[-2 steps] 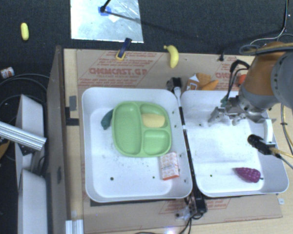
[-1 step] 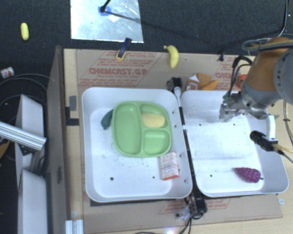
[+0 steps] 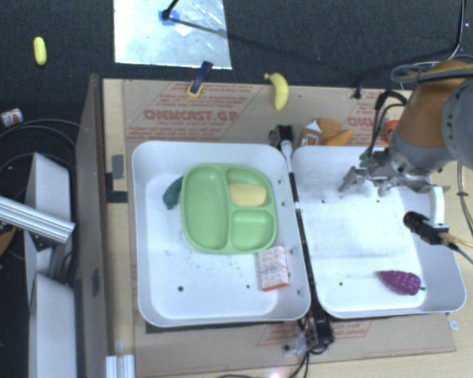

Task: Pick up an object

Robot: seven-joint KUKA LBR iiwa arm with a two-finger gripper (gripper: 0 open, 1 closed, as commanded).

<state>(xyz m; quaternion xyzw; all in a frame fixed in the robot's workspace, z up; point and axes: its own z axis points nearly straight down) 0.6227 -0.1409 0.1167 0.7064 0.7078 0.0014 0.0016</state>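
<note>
My gripper (image 3: 367, 186) hangs over the back part of the right bin (image 3: 355, 290), pointing down, open, with nothing between its fingers. A purple bunch of grapes (image 3: 400, 281) lies in that bin's front right corner, well apart from the gripper. In the left bin (image 3: 165, 290) rests a green divided plate (image 3: 221, 211) with a yellow piece (image 3: 248, 193) in its upper right compartment. A dark green object (image 3: 172, 192) lies against the plate's left side. A red and white packet (image 3: 273, 268) sits just in front of the plate.
A yellow banana (image 3: 278, 90) and an orange object (image 3: 331, 135) lie on the cardboard behind the bins. A black clip (image 3: 283, 138) sits at the back where the bins meet. The arm's black cable fitting (image 3: 422, 227) hangs over the right bin's right side.
</note>
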